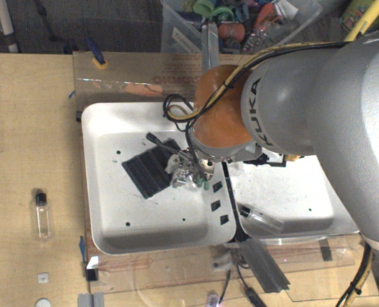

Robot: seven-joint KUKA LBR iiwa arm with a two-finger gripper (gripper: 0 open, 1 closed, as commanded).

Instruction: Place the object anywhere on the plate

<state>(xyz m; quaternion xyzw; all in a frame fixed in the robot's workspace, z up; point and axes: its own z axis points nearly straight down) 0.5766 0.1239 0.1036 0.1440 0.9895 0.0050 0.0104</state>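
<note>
- Nearest me, a clear vial (42,215) lies on the bench, well apart from the bins.
- In the left bin (106,232) the dark plate (148,171) lies flat, slightly skewed.
- The gripper (191,171) hangs just beside the plate's right edge, among a small clutter I can't resolve; whether it grips the object, I cannot tell.
- I judge the object small, light and rigid; pinch it across its narrow middle.
- Farthest, a tub of toys (241,8).

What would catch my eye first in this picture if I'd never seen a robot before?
The big grey arm with its orange band fills the right side, reaching down over the left white bin. Under its tip lies a dark ridged plate. Behind the bench, a clear box holds colourful odds and ends.
</note>
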